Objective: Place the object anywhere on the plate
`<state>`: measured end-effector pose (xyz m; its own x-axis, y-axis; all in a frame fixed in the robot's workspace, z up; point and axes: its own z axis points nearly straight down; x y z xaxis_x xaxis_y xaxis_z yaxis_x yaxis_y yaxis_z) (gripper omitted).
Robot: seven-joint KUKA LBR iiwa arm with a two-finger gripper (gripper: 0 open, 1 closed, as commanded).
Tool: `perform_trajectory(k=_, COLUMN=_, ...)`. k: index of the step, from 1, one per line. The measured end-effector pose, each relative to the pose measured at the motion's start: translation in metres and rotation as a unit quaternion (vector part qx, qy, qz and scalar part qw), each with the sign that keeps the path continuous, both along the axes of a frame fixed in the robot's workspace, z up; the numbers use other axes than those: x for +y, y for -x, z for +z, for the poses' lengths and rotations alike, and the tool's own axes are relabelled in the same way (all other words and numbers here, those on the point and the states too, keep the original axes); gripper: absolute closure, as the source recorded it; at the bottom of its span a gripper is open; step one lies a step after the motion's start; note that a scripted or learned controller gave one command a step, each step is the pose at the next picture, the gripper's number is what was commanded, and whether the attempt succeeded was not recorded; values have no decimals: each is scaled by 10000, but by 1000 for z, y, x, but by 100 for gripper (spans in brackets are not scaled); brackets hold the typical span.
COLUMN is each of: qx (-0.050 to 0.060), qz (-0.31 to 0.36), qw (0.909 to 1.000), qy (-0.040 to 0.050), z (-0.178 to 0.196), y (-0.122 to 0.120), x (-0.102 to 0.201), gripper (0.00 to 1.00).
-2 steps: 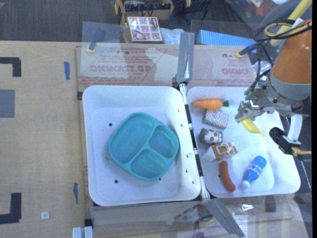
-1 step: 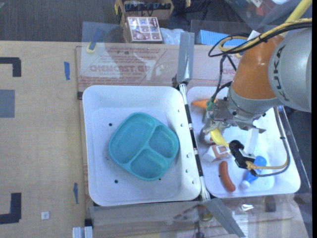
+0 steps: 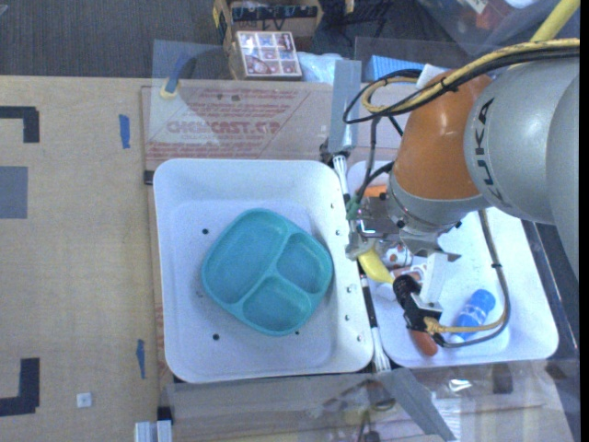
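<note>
We see the arm [image 3: 479,145] reaching over the right bin [image 3: 534,339], its gripper [image 3: 379,251] low by the wall between the bins. Whether it grips anything we cannot tell. A yellow object [image 3: 373,265] lies just beneath it. The teal divided plate [image 3: 267,272] rests in the left bin [image 3: 184,247], at nine o'clock from the gripper. A blue bottle [image 3: 476,308] lies at four o'clock.
</note>
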<state>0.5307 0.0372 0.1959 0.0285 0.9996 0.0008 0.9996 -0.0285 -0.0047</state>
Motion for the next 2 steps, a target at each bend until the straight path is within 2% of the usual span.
perform_trajectory(k=1, qx=0, qz=622, qw=9981, qy=0, z=-23, y=0, x=59, gripper=100)
perform_trajectory(k=2, qx=-3, qz=619, qw=9981, qy=0, z=-23, y=0, x=59, gripper=0)
